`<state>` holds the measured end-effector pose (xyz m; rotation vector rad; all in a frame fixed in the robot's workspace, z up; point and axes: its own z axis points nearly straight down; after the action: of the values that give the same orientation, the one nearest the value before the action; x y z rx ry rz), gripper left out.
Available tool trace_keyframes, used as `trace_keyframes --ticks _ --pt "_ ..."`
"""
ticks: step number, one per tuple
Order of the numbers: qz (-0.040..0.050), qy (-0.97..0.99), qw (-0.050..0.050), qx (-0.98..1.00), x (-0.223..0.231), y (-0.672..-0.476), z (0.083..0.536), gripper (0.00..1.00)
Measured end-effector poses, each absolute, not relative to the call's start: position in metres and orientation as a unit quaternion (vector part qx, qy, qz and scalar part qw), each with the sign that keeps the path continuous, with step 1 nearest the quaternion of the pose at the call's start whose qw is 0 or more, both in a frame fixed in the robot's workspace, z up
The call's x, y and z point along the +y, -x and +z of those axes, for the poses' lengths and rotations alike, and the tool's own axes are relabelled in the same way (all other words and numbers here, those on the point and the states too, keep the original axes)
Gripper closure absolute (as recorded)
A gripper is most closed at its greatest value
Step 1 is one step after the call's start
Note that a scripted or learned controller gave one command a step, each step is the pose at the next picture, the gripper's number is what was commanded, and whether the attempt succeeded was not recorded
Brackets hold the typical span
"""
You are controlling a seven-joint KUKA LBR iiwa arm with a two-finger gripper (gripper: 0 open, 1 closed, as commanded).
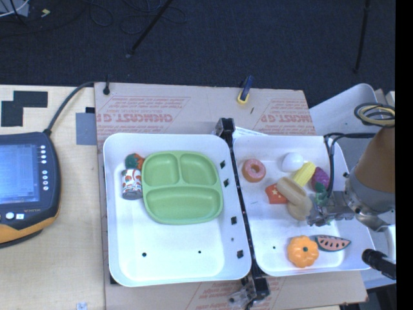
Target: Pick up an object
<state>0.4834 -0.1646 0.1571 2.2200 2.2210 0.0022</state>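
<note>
The right bin [271, 250] holds a pink donut [253, 170], a white egg [292, 161], a yellow piece [303, 173], a purple piece [320, 178], a tan bread roll [295, 195] over a red piece [276, 196], an orange pumpkin [302, 251] and a watermelon slice [332, 243]. My gripper [317, 216] reaches in from the right and hangs low just right of the bread roll, above the pumpkin. Its fingers are too small and dark to read.
The left bin [168, 263] carries a green divided plate [181, 187], with a small red-and-white can [131, 183] and a green-orange toy [133, 161] at its left. A tablet controller [22, 186] lies on the bench at far left.
</note>
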Motion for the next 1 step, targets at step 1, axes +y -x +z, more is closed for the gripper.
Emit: trace_keyframes --ticks 1 --pt "0.0010 -0.707 0.002 0.708 -0.1656 -0.4889 0.2194 1.00"
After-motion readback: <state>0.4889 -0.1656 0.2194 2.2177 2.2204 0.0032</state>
